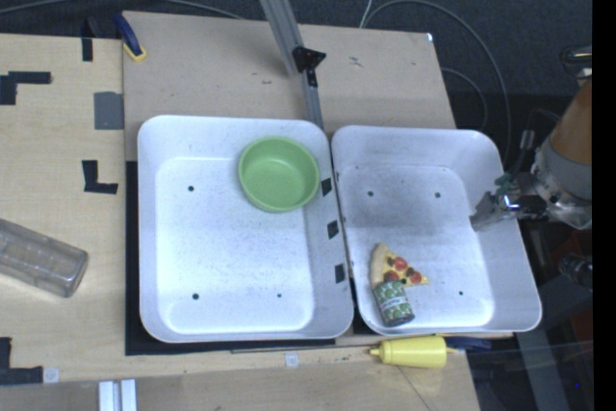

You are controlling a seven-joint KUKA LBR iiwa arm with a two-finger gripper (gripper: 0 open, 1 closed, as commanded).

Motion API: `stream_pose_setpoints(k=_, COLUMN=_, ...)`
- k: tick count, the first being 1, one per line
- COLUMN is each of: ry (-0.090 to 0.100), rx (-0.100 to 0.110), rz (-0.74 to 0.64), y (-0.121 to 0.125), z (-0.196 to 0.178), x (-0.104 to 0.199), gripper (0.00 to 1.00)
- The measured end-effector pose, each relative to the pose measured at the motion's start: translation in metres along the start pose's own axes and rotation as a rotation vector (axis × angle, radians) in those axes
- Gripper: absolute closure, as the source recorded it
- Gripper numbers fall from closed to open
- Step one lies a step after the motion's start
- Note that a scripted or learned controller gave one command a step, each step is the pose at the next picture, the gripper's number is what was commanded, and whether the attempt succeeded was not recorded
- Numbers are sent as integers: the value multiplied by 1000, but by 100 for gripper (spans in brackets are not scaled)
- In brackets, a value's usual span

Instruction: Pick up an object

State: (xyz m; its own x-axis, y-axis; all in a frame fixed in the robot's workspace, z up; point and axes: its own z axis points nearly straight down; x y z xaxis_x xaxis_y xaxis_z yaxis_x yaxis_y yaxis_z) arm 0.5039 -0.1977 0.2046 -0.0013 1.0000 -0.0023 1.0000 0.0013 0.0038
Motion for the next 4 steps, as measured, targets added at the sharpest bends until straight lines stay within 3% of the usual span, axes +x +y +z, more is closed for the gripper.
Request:
stream_pose_setpoints(k=1, ry=1, rx=1, rz=0, y=-2, z=-43, x=-2, gripper=100)
stream_pose_setpoints(k=3, ry=4, rx=4, rz=-7, y=47, z=-40, x=113, gripper=100)
stream_pose_setpoints(k=4, ry=3, rx=6, rz=-5, y=57, z=-30, x=162, gripper=100)
